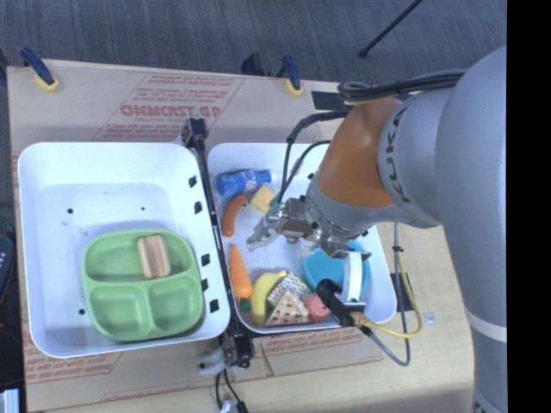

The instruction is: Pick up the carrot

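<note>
The carrot [239,270] is a short orange piece lying along the left wall of the right bin [217,160], near its front. My gripper [263,231] hangs over the middle of that bin, a little behind and to the right of the carrot and not touching it. Its silver fingers [256,238] stand open with nothing between them. The grey arm and its orange band cover the bin's right side.
Around the carrot lie a red-orange sausage [230,215], a blue bottle [241,181], a yellow block [263,198], a banana [265,287], a sandwich wedge [288,304] and a blue cup [327,269]. The left bin [52,188] holds a green divided plate [129,304] bearing a tan block [153,256].
</note>
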You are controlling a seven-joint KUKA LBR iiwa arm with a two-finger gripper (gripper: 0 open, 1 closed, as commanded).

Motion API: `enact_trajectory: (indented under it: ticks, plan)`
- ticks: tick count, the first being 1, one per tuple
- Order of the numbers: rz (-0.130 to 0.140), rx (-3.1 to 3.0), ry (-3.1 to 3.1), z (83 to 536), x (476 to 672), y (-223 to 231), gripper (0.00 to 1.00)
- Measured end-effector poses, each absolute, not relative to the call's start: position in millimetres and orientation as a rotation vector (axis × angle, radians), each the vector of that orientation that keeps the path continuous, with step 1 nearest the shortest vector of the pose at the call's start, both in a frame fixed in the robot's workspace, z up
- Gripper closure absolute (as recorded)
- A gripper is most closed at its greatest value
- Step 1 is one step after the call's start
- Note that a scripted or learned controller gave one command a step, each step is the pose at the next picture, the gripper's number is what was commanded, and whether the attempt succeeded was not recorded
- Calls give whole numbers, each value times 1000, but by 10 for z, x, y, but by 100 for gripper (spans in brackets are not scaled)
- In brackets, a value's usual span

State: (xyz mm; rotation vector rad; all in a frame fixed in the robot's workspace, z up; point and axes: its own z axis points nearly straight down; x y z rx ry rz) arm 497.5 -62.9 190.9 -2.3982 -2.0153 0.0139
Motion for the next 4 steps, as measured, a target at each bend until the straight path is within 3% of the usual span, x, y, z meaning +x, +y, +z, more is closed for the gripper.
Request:
enact_trajectory:
  ticks: [1,2,3,4]
  plan:
    - [8,-2213,-2222,1116,4756,-956,0]
    - [8,-2578,-1774,1057,4749,-1021,0]
    - [-26,-2948,-1103,998,4940,-1075,0]
    - [-14,-2937,-1114,1090,4924,-1086,100]
